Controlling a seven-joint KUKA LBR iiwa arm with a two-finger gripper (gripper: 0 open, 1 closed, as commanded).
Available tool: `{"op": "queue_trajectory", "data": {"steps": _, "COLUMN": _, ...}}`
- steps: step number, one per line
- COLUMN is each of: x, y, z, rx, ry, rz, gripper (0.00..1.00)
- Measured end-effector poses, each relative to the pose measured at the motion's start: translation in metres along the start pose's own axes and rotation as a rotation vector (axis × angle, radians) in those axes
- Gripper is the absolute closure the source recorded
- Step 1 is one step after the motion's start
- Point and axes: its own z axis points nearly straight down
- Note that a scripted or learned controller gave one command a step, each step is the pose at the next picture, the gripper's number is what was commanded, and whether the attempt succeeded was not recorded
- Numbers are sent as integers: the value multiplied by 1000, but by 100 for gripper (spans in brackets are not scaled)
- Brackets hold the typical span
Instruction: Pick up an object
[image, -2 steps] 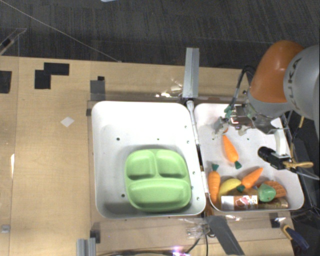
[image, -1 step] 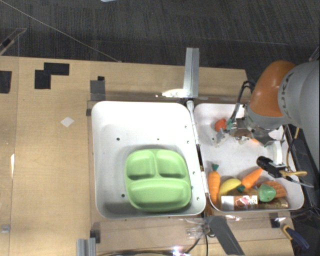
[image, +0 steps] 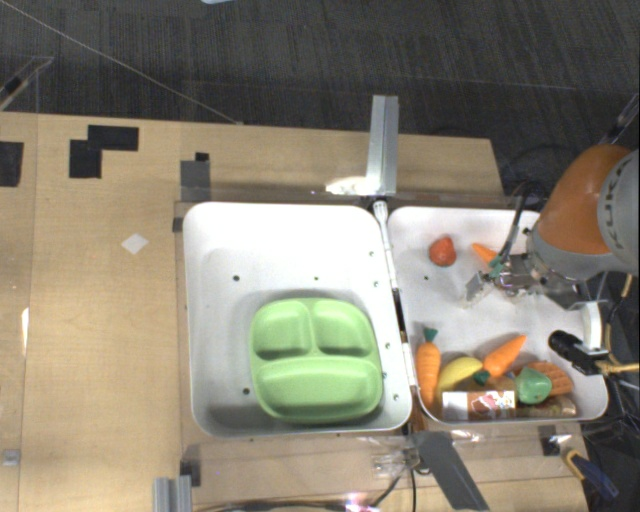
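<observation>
A: What is in the right bin (image: 400, 300)?

B: Toy food. A round red-orange tomato (image: 442, 251) sits near the back wall, well apart from the rest. Along the front wall lie a carrot (image: 428, 366) with a green top, a yellow lemon (image: 459, 373), a second carrot (image: 505, 353) lying at a slant, a small box (image: 480, 404) with a red label and a green pepper (image: 534, 384), all crowded together and touching.

A: And the gripper (image: 484, 281)?

B: Low over the bare white middle of that bin, just right of the tomato. Whether its fingers are spread or closed, I cannot tell (they are small and blurred). Nothing is visible between them.

A: Any open room?

B: The bin's middle is bare, smooth plastic. The left bin (image: 200, 300) holds a glossy green divided plate (image: 316, 358) with rounded corners, near its front wall.
</observation>
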Motion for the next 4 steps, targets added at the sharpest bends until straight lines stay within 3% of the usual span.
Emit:
{"op": "queue_trajectory", "data": {"steps": 1, "x": 22, "y": 69, "z": 3, "rx": 16, "ry": 6, "rz": -6, "gripper": 0}}
{"op": "queue_trajectory", "data": {"steps": 2, "x": -6, "y": -10, "z": -11, "rx": 9, "ry": 4, "rz": -100, "gripper": 0}}
{"op": "queue_trajectory", "data": {"steps": 3, "x": 20, "y": 68, "z": 3, "rx": 29, "ry": 9, "rz": -142, "gripper": 0}}
{"op": "queue_trajectory", "data": {"steps": 4, "x": 46, "y": 65, "z": -95, "rx": 3, "ry": 5, "rz": -532, "gripper": 0}}
